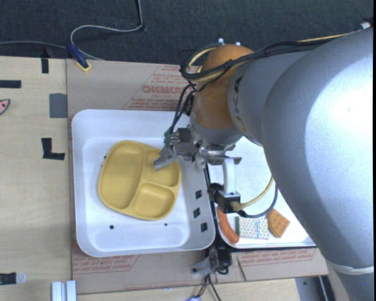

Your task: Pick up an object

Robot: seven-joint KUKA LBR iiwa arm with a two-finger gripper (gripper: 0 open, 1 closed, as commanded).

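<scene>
The gripper (pixel 165 157) hangs over the yellow divided plate's (pixel 138 180) right rim in the left bin (pixel 88 168); whether it pinches anything, I cannot tell. The shallow, smooth rim could slip free on lifting.

Red letters reading about "CHEMCON" on the brown cardboard sheet (pixel 151 90) just above the left white bin (pixel 88 168), more red print below that bin, too small to read
</scene>
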